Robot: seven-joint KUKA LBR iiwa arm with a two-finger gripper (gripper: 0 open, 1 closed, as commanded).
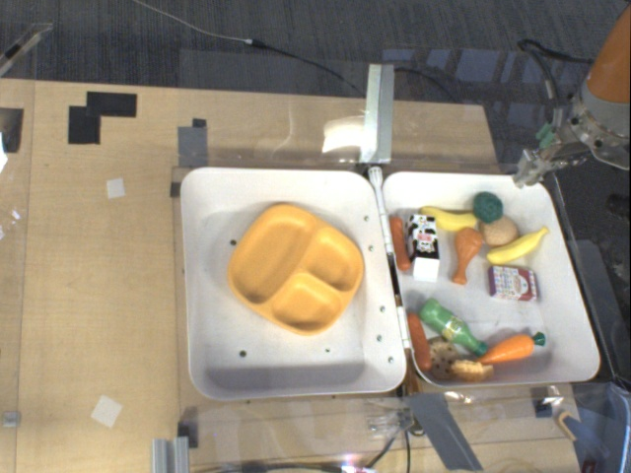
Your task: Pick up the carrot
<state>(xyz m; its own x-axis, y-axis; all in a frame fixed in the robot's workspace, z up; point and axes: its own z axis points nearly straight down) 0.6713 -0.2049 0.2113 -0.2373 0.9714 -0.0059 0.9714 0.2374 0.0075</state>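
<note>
Currently arm (609, 87) at upper right, claw (532, 166) over right bin's (577, 294) far corner

Arm (613, 87) cut by right edge

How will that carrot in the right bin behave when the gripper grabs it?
The carrot looks like smooth moulded plastic, so it is probably stiff, light and a bit slippery. Its tapered round body may roll or pivot if nudged. It lies close to the green bottle, so fingers might bump that.
</note>
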